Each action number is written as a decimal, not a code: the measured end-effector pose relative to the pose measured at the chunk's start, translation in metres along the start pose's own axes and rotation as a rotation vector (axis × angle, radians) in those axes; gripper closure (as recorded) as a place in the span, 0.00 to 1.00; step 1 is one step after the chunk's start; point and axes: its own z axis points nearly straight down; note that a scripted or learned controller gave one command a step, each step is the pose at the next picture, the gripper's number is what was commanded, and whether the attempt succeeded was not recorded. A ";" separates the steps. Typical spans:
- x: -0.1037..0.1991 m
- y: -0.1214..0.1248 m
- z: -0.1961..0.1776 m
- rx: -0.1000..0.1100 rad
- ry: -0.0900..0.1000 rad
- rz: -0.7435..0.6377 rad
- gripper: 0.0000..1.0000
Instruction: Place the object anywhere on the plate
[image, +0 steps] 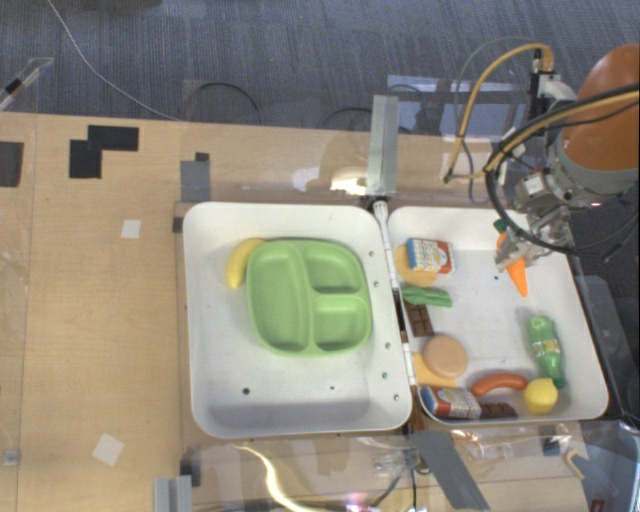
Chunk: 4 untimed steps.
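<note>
Arm: one, grey, orange band above the wrist, entering from the camera view's upper right with yellow and black cables looping over it. Gripper (517, 252): pointed downward over the right bin's upper right area, fingertips closed on an orange carrot (518, 277).

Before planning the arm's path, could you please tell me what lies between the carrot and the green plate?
In the camera view, between the carrot and the green plate lie a milk carton and the rims where both bins meet.

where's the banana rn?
In the camera view, the banana lies in the left bin, tucked against the upper left edge of the green divided plate.
</note>
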 end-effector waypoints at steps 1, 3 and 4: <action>-0.064 0.037 0.064 -0.005 -0.003 -0.116 1.00; -0.194 0.129 -0.046 0.003 0.003 -0.468 1.00; -0.193 0.129 -0.043 -0.002 0.001 -0.465 0.00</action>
